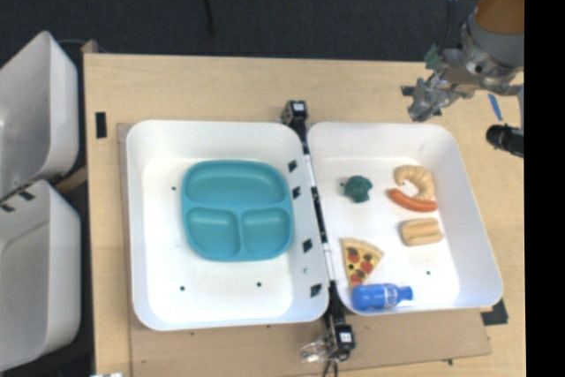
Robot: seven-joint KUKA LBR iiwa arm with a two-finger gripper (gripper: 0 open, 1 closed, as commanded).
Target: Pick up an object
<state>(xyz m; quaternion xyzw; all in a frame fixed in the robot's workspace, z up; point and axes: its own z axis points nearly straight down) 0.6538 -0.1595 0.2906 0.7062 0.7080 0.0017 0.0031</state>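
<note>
The right bin (459, 156) holds a dark green broccoli piece (357, 188), a tan croissant (417, 178) with an orange-red sausage (412, 201) just in front of it, a tan bread roll (420, 231), a pizza slice (359, 260) and a blue bottle (381, 297) lying on its side near the front rim. My gripper (427, 104) hangs above the far right corner of that bin, well apart from every object, with nothing seen between its fingers.
The left bin (146, 216) bears a teal divided plate (237, 208). A black-clipped divider (308, 199) runs between the bins. White containers (35, 190) stand off the bench at the left. Bare wooden bench (265, 84) lies behind the bins.
</note>
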